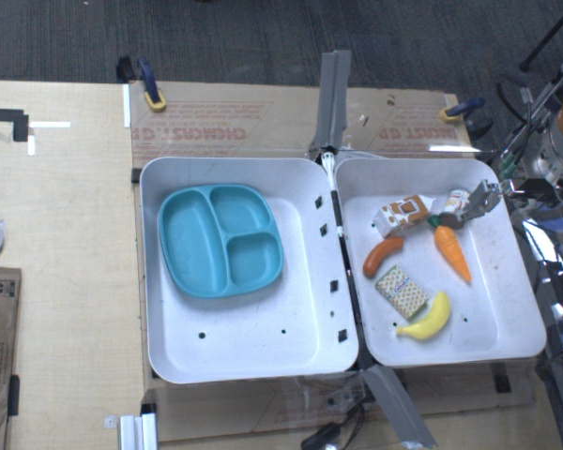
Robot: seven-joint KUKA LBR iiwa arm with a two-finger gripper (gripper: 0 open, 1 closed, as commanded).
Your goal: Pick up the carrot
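Camera view has the carrot lying in the right bin, toward its right side, orange body pointing near-right and the green top at its far end. So it's flat on the bin floor, not lifted at all yet.

The gripper comes in from the right edge and sits low over the far-right part of that bin, its tip just beside the carrot's green end. Honestly can't tell from this angle whether it's spread or pinched, the tip is too small and cluttered against the stuff behind it. Nothing looks clamped in it.

Other bits in the same bin: a small carton and a little can at the far side, a sausage left of the carrot, a patterned block, and a banana nearest. The left bin holds a blue divided plate.

My read: approach is basically there, the actual grab and lift are all still to do.
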